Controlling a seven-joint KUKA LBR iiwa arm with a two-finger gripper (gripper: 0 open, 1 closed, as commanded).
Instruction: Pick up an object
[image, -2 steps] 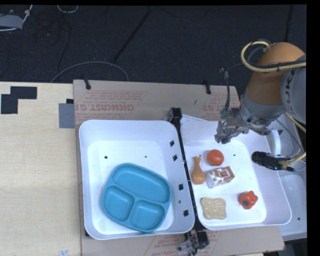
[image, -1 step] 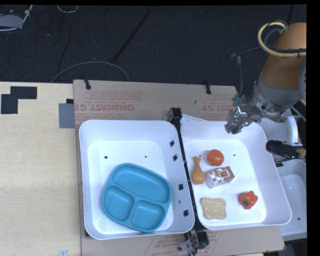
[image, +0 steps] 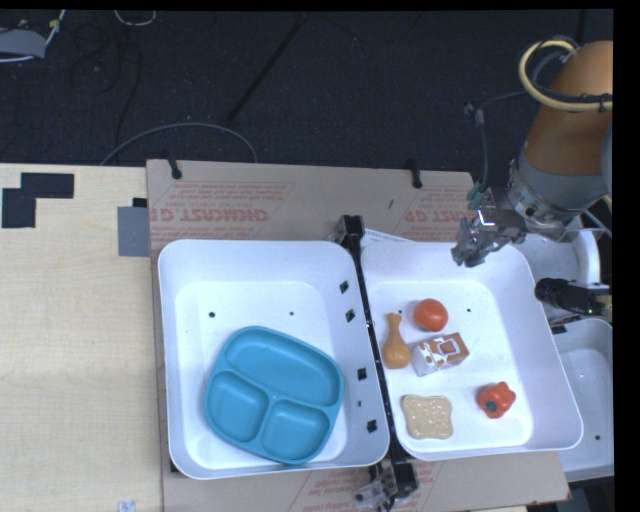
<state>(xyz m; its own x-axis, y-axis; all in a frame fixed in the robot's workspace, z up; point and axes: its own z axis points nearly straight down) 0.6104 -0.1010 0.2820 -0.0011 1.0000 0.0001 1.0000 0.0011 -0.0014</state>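
Plainly, the pick has not begun in any visible sense. The gripper (image: 478, 243) sits at the upper right of the frame, above the far rim of the right bin (image: 560, 400), and nothing can be seen between its fingers. How far apart those fingers stand cannot be told: they read as a small dark cluster against the bin wall, too blurred to judge.

All candidate objects lie loose on the floor of the right bin, in the lower right of the frame, apart from the gripper. Noted there: an orange-red ball (image: 431, 314) nearest the gripper; a yellow-brown gourd-shaped piece (image: 396, 343) to its left; a small brown and white box (image: 441, 354) just beside the gourd shape; a pale toast-like slice (image: 427, 416) nearer the lower edge; and a red item (image: 496, 399) toward the bin's right wall. None has been lifted. The left bin (image: 190, 300) holds a blue divided tray (image: 273, 394), lying flat.

Remaining, by my judgement: choosing an object, descending, closing on it and raising it clear; that is the whole task.

Limits of view: the arm's upper part is cut off at the frame's right and top. The red item's exact form is unclear. Markings on the box are too small to read.
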